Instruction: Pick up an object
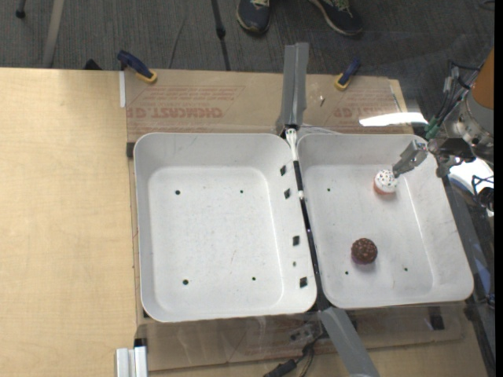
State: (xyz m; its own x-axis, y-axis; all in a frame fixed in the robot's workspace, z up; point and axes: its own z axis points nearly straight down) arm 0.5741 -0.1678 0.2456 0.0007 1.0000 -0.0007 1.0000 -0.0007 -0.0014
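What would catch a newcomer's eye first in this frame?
Two shallow white bins sit side by side on the bench; the right bin holds a dark reddish-brown ball near its front and a small white dotted object farther back. The gripper reaches in from the right, its tip right beside the white object.

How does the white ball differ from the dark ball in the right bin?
The white ball is pale with dark dots; the dark ball is brownish-red. The white ball lies by the gripper, the dark ball apart, nearer the front wall. Both are small, round and in the right bin.
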